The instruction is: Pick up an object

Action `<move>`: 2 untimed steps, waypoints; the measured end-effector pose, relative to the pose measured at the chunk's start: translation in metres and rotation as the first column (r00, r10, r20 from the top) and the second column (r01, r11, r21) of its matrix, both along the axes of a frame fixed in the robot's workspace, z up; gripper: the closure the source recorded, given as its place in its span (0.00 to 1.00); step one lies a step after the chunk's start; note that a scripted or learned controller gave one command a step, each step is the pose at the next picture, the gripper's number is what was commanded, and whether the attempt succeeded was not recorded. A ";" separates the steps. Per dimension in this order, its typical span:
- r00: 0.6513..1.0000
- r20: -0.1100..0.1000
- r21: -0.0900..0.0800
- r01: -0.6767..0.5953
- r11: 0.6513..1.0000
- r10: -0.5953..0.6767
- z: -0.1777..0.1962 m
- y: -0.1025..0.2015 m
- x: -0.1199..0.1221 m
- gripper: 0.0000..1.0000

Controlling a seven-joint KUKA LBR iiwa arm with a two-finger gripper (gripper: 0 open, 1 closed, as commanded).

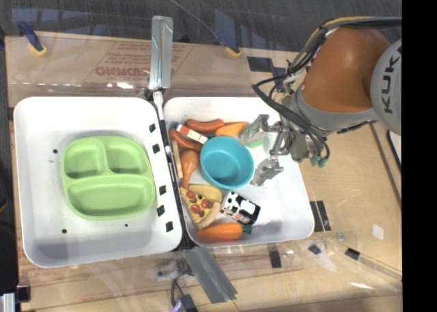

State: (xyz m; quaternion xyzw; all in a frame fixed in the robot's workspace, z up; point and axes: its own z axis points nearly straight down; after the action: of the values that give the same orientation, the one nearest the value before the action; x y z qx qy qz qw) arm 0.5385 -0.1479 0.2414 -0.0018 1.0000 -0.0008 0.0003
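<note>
- A carrot (220, 232) lies nearest the camera, along the front wall of the right bin (295, 209), well below and to the left of the pincer (262, 149).
- Just behind the carrot sits a small black-and-white patterned object (241, 207), below the pincer and slightly to its left.
- A toy pizza slice (200, 203) lies left of that object, touching the carrot's upper edge.
- The pincer hangs over the right side of the right bin, its two pale fingers spread apart with nothing between them.
- One finger (267, 170) sits lower, the other higher, and both are just beside the rim of a blue bowl (226, 161).
- The blue bowl stands upright, immediately left of the pincer, in the middle of the bin.
- An orange-tan toy food piece (188, 164) rests against the bowl's left side, farther from the pincer.
- Behind the bowl lie a red sausage (205, 125) and an orange piece (232, 129), up and to the left of the pincer.
- A pale green item (251, 141) peeks out right by the upper finger.
- Well away to the left, the left bin (34, 188) holds a green divided plate (107, 176).
- The grey arm with its orange band (341, 72) reaches in from behind and to the right of the pincer.
</note>
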 end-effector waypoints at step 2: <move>0.738 0.001 0.002 0.674 0.738 -0.674 -0.049 0.083 0.097 0.00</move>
State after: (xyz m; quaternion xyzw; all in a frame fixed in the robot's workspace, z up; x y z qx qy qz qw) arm 0.6359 -0.0646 0.1926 0.3600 0.9329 0.0001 0.0008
